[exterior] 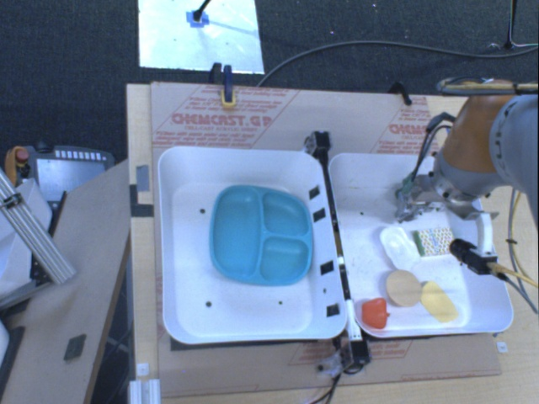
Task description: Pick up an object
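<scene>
The right bin [364,188] holds several small items: a white rounded piece [398,245], a green-speckled sponge-like block [434,241], a tan disc [403,288], a yellow piece [439,301] and a red-orange piece [375,312]. My gripper [408,207] hangs low in the middle of this bin, just behind the white piece and left of the speckled block. Its tip is small and dark against the bin floor, and I see nothing held in it. The grey arm with its orange band [472,133] comes in from the right.
In the left bin [181,310] lies a blue divided plate [261,234]. A black divider with clips [328,225] runs between the bins. A black connector and cables [473,257] hang off the arm over the right bin's right side.
</scene>
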You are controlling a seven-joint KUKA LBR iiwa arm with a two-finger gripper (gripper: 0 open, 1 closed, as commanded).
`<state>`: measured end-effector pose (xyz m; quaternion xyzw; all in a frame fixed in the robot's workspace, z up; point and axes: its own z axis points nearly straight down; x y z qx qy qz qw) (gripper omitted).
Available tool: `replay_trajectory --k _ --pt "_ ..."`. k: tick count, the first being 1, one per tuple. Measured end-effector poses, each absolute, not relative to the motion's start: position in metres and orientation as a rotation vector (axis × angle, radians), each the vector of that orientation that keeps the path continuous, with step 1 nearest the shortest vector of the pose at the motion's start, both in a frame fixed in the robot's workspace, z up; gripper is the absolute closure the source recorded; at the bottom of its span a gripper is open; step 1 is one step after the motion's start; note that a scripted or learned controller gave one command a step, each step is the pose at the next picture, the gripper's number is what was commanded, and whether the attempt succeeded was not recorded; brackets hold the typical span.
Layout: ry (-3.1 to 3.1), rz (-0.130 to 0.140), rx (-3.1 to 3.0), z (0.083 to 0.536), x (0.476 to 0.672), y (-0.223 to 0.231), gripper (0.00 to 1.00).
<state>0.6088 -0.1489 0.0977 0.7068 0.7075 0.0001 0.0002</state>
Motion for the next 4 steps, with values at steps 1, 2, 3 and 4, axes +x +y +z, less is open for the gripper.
replay_trajectory --k 1,2,3,4 --pt "2.223 0.005 2.214 0.144 0.606 -0.142 1.00" --pt "2.219 0.004 2.217 0.191 0.603 -0.150 1.00" --pt "2.222 0.005 2.213 0.244 0.605 -0.150 1.00" --pt "2.232 0.003 2.211 0.246 0.608 -0.099 1.00"
